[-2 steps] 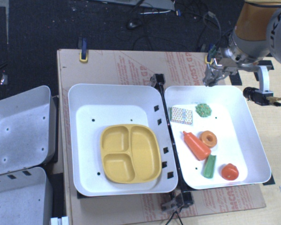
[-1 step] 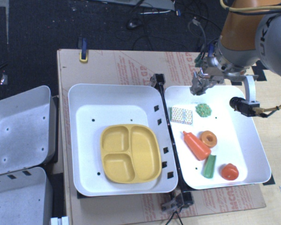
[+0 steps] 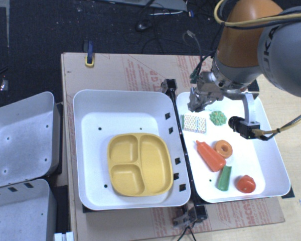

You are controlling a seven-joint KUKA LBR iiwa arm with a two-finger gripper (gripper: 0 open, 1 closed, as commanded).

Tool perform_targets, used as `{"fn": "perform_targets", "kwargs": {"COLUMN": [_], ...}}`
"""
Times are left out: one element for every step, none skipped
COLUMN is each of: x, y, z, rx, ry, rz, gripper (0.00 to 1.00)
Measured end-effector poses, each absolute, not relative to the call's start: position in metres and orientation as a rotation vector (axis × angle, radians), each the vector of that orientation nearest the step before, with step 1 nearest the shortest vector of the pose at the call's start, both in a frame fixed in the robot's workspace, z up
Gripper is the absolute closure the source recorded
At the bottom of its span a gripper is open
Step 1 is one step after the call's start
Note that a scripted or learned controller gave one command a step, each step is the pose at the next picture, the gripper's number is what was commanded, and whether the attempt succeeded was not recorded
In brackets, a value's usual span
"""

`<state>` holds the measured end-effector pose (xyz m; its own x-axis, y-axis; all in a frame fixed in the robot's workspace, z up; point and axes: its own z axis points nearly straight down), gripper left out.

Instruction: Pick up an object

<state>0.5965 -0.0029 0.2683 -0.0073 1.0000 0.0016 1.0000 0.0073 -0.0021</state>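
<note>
Over right bin (image 3: 271, 149): gripper (image 3: 195, 104) above white patterned packet (image 3: 194, 123).

In the right bin (image 3: 271, 149) lie six small things: a white packet with a teal dotted pattern (image 3: 194, 123) flat near the bin's left wall, and just beside it to the right a pale green knobbly lump (image 3: 217, 117), perhaps a toy broccoli. Nearer the middle an orange-red carrot (image 3: 210, 155) lies slantwise, touching or almost touching an orange ring (image 3: 223, 148) at its upper right. Below these a green stick-shaped piece (image 3: 223, 178) lies tilted, with a red tomato-like ball (image 3: 246, 184) just beside it to the right.
</note>
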Motion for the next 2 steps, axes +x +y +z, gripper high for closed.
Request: {"fn": "perform_targets", "kwargs": {"x": [0.573, 0.544], "y": [0.042, 0.087], "z": [0.247, 0.238], "rx": [-2.211, -2.212], "ry": [-2.226, -2.226], "rz": [0.004, 0.004], "gripper": [1.00, 1.00]}}
